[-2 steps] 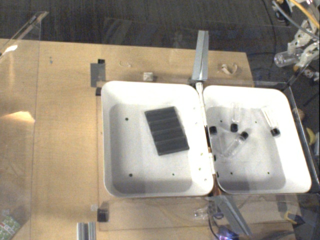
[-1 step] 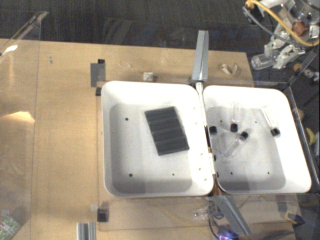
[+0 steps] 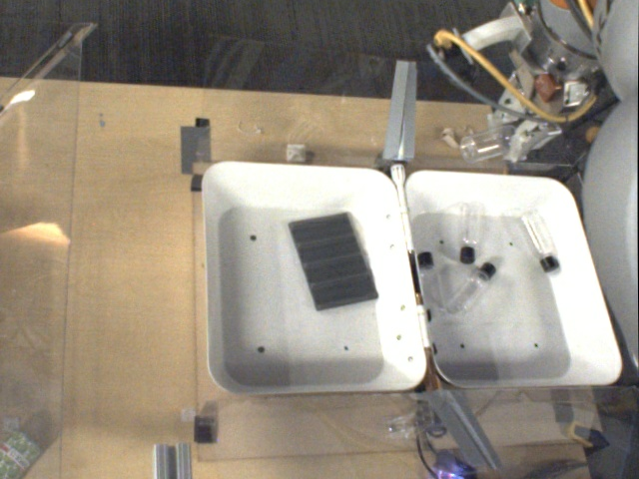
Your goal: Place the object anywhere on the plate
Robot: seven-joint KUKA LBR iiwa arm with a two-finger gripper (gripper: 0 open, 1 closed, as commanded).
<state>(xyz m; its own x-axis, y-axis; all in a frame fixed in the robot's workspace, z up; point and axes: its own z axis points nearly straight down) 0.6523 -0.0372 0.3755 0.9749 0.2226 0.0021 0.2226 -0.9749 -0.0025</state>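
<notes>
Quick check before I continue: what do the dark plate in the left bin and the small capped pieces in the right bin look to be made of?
Dark plate: probably matte plastic or rubber; dull grey, ridged across, no shine. Capped pieces: look like clear plastic or glass tubes with black caps; the white bin shows through them.

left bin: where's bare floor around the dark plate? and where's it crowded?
Left bin: bare floor on every side of the dark ridged plate, widest between the plate and the bin's left wall and along the near wall. Right bin: clear vials with black caps crowd its far half; its near strip is bare.
</notes>
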